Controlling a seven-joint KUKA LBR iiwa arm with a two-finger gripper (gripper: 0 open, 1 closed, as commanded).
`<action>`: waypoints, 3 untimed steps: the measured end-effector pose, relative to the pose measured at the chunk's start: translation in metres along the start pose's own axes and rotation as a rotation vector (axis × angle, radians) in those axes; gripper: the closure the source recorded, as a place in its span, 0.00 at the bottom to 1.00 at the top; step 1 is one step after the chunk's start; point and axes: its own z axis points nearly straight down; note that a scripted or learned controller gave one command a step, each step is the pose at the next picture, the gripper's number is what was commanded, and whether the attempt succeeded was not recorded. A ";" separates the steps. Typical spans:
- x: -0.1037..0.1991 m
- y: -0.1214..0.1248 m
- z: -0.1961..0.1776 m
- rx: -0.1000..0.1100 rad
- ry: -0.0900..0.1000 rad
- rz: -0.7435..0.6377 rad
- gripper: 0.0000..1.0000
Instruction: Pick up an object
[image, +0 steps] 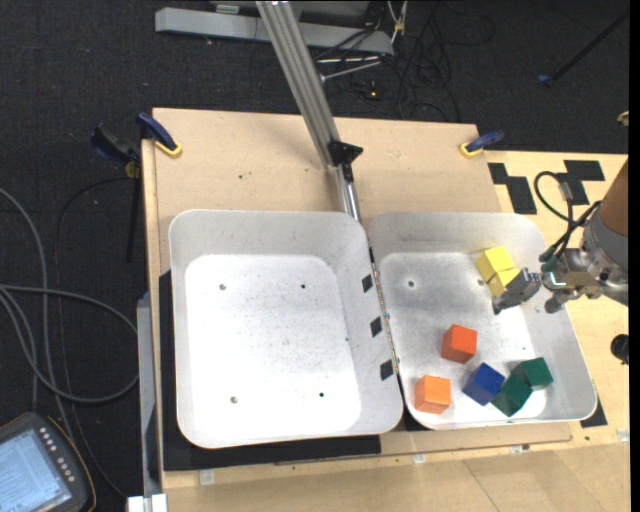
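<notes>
One yellow block (495, 267) sits touching the end effector (517, 291), grip state honestly unreadable, so a nudge probably just shoves it away.

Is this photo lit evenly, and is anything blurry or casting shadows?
In the camera view the light is soft and even; the white bins look bright but not glaring. The blocks, such as the orange cube and blue cube, cast short, faint shadows. The gripper beside the yellow block looks a little soft, and the dark floor around the bench shows little detail.
</notes>
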 end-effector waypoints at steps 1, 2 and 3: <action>0.000 0.001 -0.002 -0.004 -0.001 0.001 0.00; -0.001 -0.005 0.061 0.002 0.001 0.003 0.00; 0.005 -0.007 0.112 -0.014 0.005 0.002 0.00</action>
